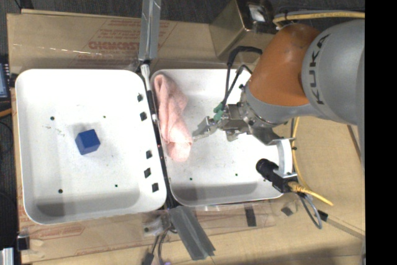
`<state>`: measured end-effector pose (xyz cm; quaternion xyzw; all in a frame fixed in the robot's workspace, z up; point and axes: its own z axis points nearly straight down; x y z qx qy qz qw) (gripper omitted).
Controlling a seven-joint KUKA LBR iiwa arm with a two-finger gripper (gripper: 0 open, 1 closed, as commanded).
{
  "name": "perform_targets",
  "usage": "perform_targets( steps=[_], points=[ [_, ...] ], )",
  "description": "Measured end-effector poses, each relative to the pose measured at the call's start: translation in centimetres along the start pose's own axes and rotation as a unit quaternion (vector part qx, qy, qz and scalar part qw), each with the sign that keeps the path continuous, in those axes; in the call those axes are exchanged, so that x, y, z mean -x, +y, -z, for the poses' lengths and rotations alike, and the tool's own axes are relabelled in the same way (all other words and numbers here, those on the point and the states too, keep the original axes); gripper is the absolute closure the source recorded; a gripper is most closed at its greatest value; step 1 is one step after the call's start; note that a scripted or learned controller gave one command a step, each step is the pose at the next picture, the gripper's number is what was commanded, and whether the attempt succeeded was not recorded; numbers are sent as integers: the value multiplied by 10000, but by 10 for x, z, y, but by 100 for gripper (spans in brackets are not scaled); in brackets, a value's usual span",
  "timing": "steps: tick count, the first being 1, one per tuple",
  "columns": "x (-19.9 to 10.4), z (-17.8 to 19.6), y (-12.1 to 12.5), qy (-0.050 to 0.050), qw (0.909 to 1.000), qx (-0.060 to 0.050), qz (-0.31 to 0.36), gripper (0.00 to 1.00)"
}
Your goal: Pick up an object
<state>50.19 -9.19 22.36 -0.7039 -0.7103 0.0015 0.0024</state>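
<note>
The arm [310, 71] reaches in from the right over the right bin [211, 192], its orange band above the wrist. The end effector [200, 130] points left, low over the bin floor, with its tip just beside the lower part of a pink cloth [170, 115]. Whether its fingers are apart or together cannot be told from this angle; nothing can be seen held between them. The tip looks to be at or touching the cloth's edge, though contact is not certain.

The pink cloth lies crumpled in a long strip along the left wall of the right bin, next to the divider between the bins. A blue cube [87, 141] sits alone in the left bin [37, 195], well apart from the end effector. Both bins rest on the tabletop [74, 37], on brown cardboard.
</note>
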Motion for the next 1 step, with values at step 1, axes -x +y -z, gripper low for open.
perform_targets(
  steps=[1],
  points=[
    [1,-130,53,-9,9998,39,215,0]
  ],
)
